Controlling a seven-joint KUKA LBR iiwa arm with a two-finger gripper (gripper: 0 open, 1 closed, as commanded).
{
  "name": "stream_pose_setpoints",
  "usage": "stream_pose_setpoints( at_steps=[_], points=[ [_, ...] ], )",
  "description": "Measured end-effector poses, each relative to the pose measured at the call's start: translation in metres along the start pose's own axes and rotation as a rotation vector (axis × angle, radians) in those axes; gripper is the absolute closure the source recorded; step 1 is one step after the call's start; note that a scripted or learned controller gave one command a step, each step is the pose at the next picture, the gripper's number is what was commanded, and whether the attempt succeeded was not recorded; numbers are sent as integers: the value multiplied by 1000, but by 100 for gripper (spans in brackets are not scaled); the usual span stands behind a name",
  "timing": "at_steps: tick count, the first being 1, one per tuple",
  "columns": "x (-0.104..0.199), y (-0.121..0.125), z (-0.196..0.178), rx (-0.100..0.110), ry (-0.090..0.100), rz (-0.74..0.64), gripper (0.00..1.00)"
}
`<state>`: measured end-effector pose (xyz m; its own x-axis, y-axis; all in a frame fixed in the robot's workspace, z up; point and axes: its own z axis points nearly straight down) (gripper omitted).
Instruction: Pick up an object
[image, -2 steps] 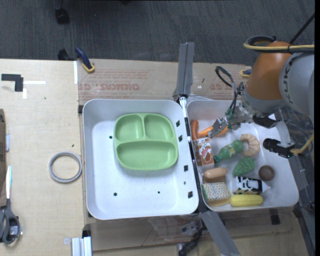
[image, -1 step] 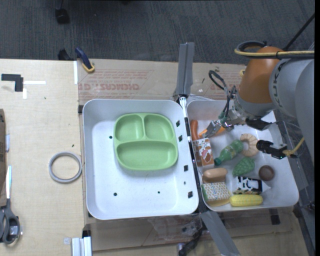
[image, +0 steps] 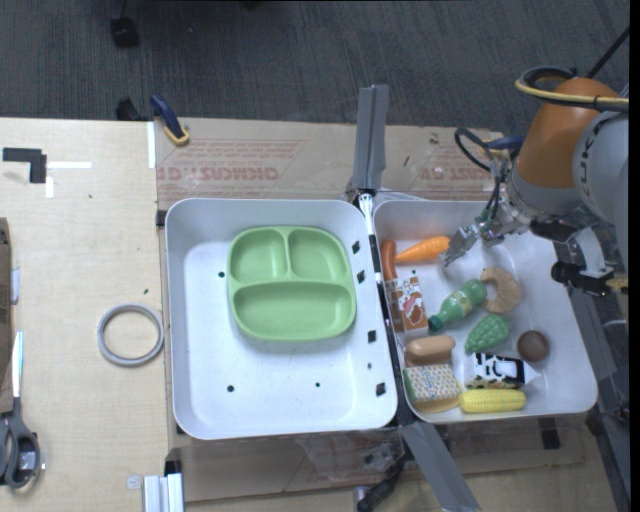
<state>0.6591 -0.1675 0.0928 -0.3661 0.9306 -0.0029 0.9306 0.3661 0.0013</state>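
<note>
My gripper (image: 462, 243) hangs over the back of the right bin (image: 560, 300), just right of an orange carrot (image: 422, 250). Its fingers point down and left, slightly apart, with nothing between them. Below it lie a green bottle (image: 458, 306), a tan croissant-shaped piece (image: 502, 287), a green pine-cone-like piece (image: 488, 332), a brown ball (image: 533, 346), a hot dog bun (image: 430, 349), a waffle (image: 433, 384), a corn cob (image: 492, 401), a black-and-white packet (image: 497, 371) and a red snack packet (image: 406, 302).
The left bin (image: 200, 330) holds a green divided plate (image: 292, 282). A metal divider (image: 370, 140) stands between the bins at the back. On the bench to the left lie a tape ring (image: 131, 334) and scissors (image: 18, 440).
</note>
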Motion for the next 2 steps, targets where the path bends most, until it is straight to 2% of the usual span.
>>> stream_pose_setpoints(
  at_steps=[1, 2],
  points=[
    [55, 20, -1, 5, -7, 50, 0],
    [67, -67, -40, 1, 2, 12, 0]
  ],
)
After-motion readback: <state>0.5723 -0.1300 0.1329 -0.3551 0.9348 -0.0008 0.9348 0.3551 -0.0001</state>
